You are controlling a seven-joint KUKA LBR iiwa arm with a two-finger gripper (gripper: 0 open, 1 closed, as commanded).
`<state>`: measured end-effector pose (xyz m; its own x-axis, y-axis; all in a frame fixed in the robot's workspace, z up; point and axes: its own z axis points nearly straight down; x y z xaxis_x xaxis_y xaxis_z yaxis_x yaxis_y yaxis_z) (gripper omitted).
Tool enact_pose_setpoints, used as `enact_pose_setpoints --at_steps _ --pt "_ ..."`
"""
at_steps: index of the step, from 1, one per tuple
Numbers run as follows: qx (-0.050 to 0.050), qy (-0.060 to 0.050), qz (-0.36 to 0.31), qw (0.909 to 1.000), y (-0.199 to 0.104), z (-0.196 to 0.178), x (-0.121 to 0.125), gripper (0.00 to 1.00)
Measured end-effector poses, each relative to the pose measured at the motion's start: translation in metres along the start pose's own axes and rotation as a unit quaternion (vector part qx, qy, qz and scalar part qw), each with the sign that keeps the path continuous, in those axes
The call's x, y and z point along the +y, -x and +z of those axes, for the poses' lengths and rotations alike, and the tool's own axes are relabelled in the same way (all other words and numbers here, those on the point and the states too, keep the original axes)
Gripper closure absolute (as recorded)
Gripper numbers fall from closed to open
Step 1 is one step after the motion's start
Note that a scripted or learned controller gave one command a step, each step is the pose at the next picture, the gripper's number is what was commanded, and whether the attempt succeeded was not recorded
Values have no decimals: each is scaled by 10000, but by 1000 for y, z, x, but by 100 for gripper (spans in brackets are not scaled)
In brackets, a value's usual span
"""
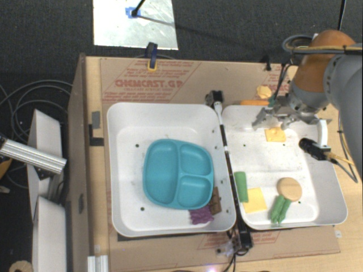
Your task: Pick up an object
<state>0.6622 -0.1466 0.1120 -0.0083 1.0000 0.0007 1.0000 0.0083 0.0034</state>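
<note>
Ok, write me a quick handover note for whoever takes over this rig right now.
Hand: hovering over the back of the right bin, above a small yellow piece; nothing seen between its fingers.
Right bin: yellow piece at the back, green stick, yellow square, tan round piece and green piece toward the front.
Left bin: teal divided plate, purple piece and brown piece at its front edge.
Done: nothing picked up yet.
Left: grasp and lift one object.
</note>
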Motion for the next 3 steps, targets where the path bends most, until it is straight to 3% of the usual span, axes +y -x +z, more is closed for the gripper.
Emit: enact_pose_setpoints --at_steps 1,2,3 --pt "-11 -10 42 10000 33 28 -4 0" --pt "-32 52 21 10000 33 11 0 100" --pt "-24 35 20 10000 32 13 -1 0"
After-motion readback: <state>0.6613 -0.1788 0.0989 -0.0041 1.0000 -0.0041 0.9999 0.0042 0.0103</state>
